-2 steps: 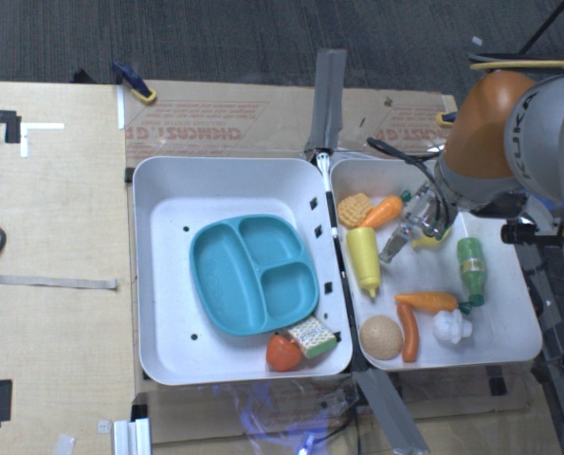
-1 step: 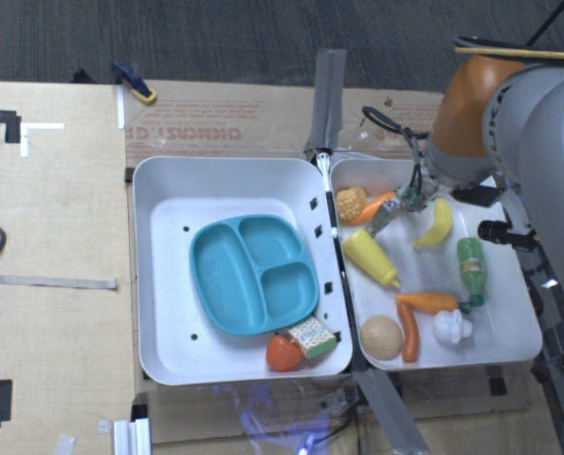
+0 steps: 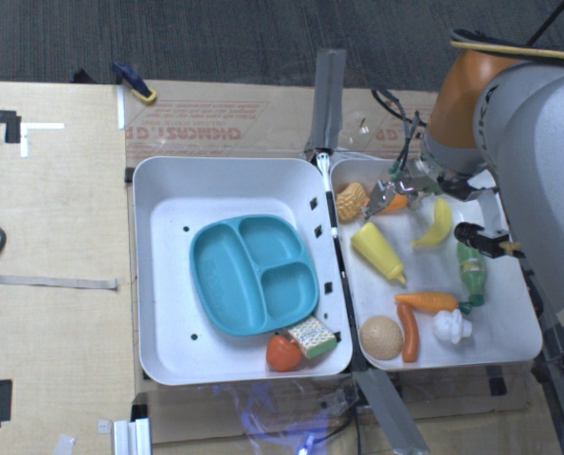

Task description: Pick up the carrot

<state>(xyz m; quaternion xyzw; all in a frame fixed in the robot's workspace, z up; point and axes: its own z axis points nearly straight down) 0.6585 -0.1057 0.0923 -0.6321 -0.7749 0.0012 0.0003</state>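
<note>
Gripper (image 3: pixel 388 200) clamped on small orange piece (image 3: pixel 392 203) (possibly a carrot), beside the banana (image 3: pixel 436 226).
Grey arm (image 3: pixel 528 150) reaches in above the banana.

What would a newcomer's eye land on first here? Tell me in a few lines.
First, the big grey arm with its orange band, reaching in from the right over the right bin. Next, the blue divided plate in the middle of the left bin. Then the bright toy food in the right bin, such as the yellow bottle, banana and carrot.
</note>
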